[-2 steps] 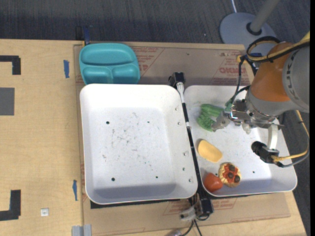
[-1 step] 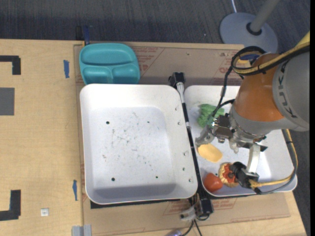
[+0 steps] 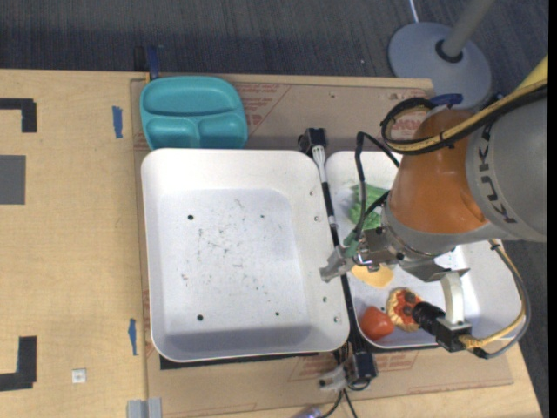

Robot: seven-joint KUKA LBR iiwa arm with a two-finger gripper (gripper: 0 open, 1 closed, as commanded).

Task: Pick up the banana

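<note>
Bins side by side on the bench: the left bin (image 3: 235,251) shows bare white floor with faint scuffs; the right bin (image 3: 487,307) holds a green item (image 3: 370,200), a red tomato-like piece (image 3: 376,322) and a small orange-and-yellow toy (image 3: 402,306). The gripper (image 3: 352,258) hangs over a pale yellow object, probably the banana (image 3: 374,276); finger state cannot be told. A teal divided tray (image 3: 193,111) lies behind the left bin.
</note>
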